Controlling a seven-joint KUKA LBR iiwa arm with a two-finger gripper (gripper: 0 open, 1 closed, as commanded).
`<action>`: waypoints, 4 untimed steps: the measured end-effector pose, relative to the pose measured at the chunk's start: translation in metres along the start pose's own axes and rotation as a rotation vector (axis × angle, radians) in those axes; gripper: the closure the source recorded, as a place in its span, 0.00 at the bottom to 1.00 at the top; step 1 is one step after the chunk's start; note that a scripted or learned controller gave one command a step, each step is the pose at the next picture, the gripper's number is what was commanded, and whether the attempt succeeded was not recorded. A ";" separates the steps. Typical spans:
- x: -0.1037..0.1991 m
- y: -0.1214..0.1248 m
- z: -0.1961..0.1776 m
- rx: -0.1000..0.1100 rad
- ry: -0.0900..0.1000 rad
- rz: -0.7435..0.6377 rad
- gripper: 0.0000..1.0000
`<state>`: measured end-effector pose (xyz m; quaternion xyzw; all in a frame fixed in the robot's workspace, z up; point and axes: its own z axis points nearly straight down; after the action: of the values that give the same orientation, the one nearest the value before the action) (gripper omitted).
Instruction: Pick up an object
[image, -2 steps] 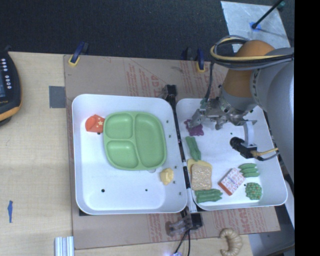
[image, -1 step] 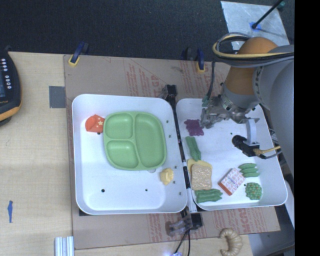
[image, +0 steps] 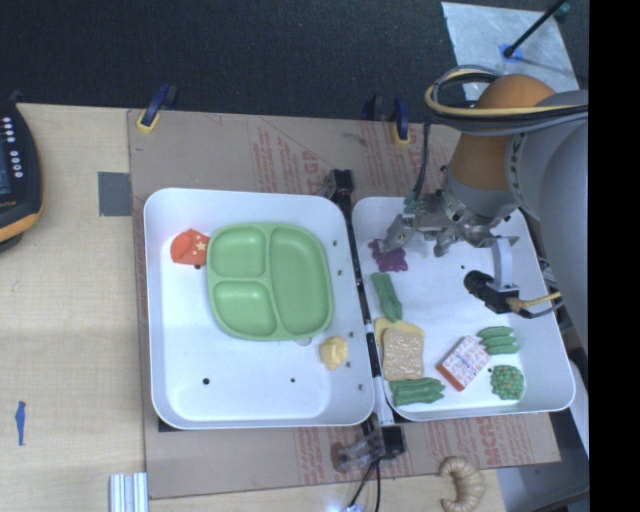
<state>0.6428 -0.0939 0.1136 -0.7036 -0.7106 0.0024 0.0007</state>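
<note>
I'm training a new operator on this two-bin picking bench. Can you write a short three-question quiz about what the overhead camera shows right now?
1. True or false: the green three-compartment plastic plate lies in the left white bin.
2. Which item lies nearest the gripper? A) small purple toy piece B) round green broccoli toy C) red-and-white snack packet
3. Fill in: the small yellow toy piece lies in the ____ bin, just off the plate's lower right corner.

Key: 1 true; 2 A; 3 left.
</note>
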 end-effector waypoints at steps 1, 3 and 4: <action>0.051 0.012 -0.084 -0.011 0.003 0.001 0.00; 0.017 -0.015 -0.079 -0.005 0.001 0.004 0.00; 0.018 0.005 -0.079 -0.004 0.002 0.002 0.00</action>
<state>0.6483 -0.0757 0.1923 -0.7044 -0.7098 0.0002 -0.0002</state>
